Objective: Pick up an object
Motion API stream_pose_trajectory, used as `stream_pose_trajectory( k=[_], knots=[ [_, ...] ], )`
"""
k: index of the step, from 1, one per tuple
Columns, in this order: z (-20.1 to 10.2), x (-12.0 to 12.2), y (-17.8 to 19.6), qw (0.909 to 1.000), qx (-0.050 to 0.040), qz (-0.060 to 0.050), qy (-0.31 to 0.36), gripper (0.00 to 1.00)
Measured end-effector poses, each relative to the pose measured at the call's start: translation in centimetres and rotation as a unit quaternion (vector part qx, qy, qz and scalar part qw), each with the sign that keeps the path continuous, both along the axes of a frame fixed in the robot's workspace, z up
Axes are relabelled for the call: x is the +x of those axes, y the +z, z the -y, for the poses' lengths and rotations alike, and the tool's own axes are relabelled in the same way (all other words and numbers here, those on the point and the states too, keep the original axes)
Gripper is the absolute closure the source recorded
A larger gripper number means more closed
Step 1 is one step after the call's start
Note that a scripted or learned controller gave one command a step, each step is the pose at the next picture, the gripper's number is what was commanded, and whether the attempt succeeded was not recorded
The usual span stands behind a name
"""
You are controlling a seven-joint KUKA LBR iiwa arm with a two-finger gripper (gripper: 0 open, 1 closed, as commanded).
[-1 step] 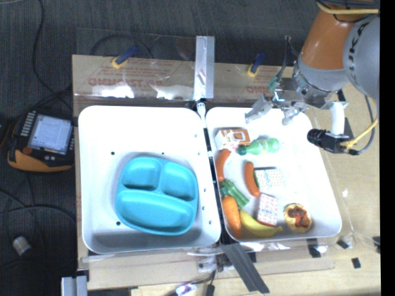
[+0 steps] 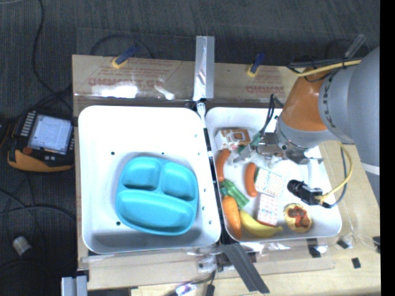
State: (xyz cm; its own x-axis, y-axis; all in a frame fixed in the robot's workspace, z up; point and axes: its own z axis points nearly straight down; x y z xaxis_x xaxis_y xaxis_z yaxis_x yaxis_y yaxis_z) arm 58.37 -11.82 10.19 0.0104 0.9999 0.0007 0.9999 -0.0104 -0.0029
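Red sausage [image 2: 250, 179] just below tool [image 2: 264, 148]

No legible txt or labels.

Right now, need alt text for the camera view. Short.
Overhead view of two white bins: the grey arm's tool hangs over the right bin, above toy food including a carrot, a banana and a hot dog. The left bin holds a blue divided plate.
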Motion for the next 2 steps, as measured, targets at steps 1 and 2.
stream_pose_trajectory(
  k=[1,2],
  knots=[
    [-0.1,0.0,0.8,1.0,0.0014,-0.001,0.0,1.0],
    [-5.2,-1.9,8.7,0.9999,0.0,0.0,0.011,1.0]
  ],
)
